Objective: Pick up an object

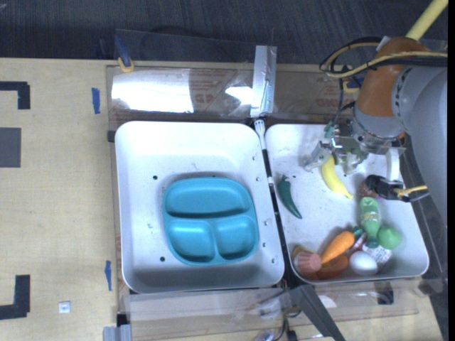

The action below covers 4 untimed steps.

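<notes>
From where I sit, the nearest things in the camera view are the pile at the front edge of the right bin (419, 261), well below the fingers: a carrot (338, 246), a white egg (364, 263), a pinkish round piece (308, 261) and some green toy vegetables (375, 222), all crowded together and touching. To the left of that, across the divider, the left bin (135, 190) holds a blue divided tray (210, 219), far off to the left of the fingers and no part of this attempt.

Moving back, a dark green pepper (288, 196) lies alone on the bin floor, below and to the left of the fingers. Just below them is the yellow banana (334, 176), lying on the floor of the right bin with its upper end directly under the gripper (343, 148). The fingers look spread, one to either side of the banana's upper end, not clenched on it; I see nothing lifted between them.

My read: the reach is done and the gripper is set over the banana, which seems the chosen object. Closing, securing the hold and lifting are all left. The banana rests on the bin, so the pick is not yet made.

Farthest back, beyond the fingers, stand the clear panels (185, 91) behind the bins on the table (50, 190).
</notes>
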{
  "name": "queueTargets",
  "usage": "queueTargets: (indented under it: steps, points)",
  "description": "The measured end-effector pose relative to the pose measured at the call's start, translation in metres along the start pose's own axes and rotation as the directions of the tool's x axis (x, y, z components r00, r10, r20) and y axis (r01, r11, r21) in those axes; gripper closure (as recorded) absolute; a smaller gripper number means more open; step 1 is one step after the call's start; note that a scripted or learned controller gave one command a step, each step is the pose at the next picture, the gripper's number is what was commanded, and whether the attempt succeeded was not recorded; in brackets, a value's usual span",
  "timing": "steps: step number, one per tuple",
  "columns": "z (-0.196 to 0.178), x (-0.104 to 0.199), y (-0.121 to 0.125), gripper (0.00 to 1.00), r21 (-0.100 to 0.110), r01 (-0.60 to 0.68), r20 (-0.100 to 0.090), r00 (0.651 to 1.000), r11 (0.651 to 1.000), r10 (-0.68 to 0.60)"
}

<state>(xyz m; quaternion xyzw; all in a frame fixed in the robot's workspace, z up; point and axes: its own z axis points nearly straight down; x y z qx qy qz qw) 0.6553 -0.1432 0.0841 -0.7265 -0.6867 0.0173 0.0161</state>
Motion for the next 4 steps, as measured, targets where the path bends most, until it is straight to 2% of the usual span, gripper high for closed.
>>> queueTargets:
  steps: [1,2,3,4]
  points:
    - [-0.01,-0.002,-0.002,1.0,0.004,0.001,0.005,1.0,1.0,-0.001]
    - [-0.129,0.044,-0.027,1.0,-0.059,0.024,-0.002,1.0,0.998,-0.024]
    - [-0.008,0.017,-0.032,1.0,-0.046,-0.006,-0.003,1.0,0.999,0.006]
    - [-0.137,0.038,-0.042,1.0,-0.06,0.006,-0.002,1.0,0.998,-0.006]
